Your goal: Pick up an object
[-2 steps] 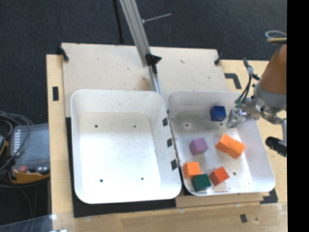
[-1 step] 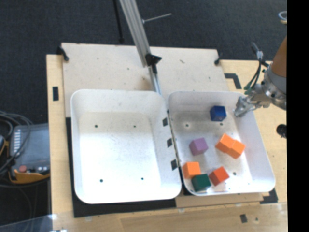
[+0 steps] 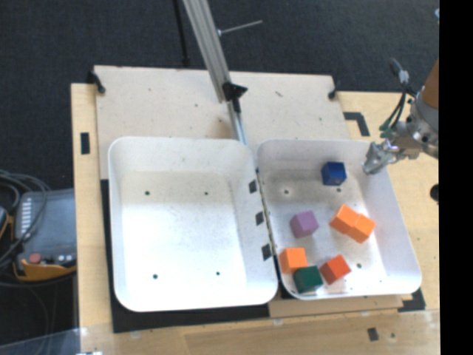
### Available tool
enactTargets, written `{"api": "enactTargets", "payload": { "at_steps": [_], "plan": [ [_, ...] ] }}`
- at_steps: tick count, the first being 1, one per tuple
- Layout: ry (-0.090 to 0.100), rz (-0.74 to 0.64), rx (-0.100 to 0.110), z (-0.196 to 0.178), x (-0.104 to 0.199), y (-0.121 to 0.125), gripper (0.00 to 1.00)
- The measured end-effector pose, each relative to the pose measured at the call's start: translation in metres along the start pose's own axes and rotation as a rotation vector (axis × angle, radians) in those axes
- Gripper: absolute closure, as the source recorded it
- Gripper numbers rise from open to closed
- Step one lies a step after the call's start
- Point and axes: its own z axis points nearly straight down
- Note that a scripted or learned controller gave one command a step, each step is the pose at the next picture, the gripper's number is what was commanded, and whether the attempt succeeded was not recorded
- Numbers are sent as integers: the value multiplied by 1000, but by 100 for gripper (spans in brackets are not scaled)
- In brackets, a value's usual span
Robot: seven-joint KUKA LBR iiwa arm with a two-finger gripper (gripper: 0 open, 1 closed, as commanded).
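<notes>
Camera view shows the gripper point(image 3: 375, 158) over the right bin's point(image 3: 395, 220) upper right rim, its grip unreadable, with the blue cube point(image 3: 334, 173) just beside it inside that bin, apart from it.

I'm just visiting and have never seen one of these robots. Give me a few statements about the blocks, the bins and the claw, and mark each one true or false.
1. All the blocks lie in the right bin. True.
2. The claw holds the blue block. False: the blue block lies on the bin floor, apart from the claw, which is near the bin's upper right rim.
3. The purple block is in the left bin. False: it lies in the right bin.
4. The green block lies near the right bin's front edge. True.
5. There are ten blocks. False: six.
</notes>
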Motion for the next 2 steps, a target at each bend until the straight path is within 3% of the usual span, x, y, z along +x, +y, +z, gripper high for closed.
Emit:
{"api": "enactTargets", "payload": {
  "at_steps": [2],
  "plan": [
    [2, -2, 3, 3, 94, 13, 100]
  ]
}}
